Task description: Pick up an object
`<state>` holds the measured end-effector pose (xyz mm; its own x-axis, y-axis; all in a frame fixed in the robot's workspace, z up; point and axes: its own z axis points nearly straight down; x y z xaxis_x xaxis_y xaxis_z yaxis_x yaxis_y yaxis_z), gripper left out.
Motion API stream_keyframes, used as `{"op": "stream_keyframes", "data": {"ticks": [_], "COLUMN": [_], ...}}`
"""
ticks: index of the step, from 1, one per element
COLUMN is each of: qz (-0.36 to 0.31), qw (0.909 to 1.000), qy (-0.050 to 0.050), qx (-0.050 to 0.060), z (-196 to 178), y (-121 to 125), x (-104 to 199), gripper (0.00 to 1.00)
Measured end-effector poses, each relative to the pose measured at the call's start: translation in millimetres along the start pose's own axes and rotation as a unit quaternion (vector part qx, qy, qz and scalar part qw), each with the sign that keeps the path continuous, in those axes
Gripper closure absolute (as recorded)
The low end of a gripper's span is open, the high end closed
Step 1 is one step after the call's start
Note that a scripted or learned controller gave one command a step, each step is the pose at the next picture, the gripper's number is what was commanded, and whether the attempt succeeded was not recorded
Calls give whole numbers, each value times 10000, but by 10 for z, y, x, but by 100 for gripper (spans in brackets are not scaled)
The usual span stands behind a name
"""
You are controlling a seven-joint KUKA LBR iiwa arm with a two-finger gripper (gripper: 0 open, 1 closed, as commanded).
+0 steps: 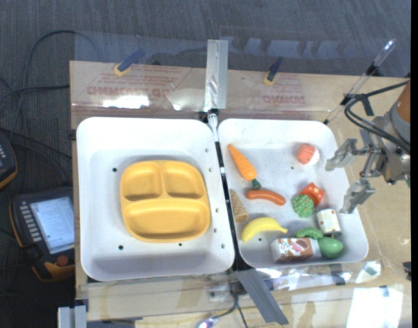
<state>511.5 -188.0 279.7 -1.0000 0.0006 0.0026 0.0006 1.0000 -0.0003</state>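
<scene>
The right bin [277, 137] holds several toy foods. A carrot [241, 162] lies at its left, with a red sausage [265, 196] and a banana [261, 228] below it. An orange-red ball [306, 154] sits at the upper right. A green and red berry-like piece [306, 202], a small white can [328, 221] and a red-labelled bottle [294, 249] lie toward the lower right. My gripper [347, 176] hovers over the bin's right rim, open, with nothing between its fingers. It is just right of the berry piece and the white can.
The left bin [99, 149] holds a yellow divided tray [165, 199]. A waffle cone [239, 206] lies against the right bin's left wall. A green toy [332, 246] sits in the lower right corner. Cables hang at the arm's upper right.
</scene>
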Motion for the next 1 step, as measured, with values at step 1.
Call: {"op": "stream_keyframes", "data": {"ticks": [1], "qz": [-294], "qw": [9996], "qy": [0], "qx": [-6], "z": [1726], "y": [243], "x": [-248], "gripper": [0]}}
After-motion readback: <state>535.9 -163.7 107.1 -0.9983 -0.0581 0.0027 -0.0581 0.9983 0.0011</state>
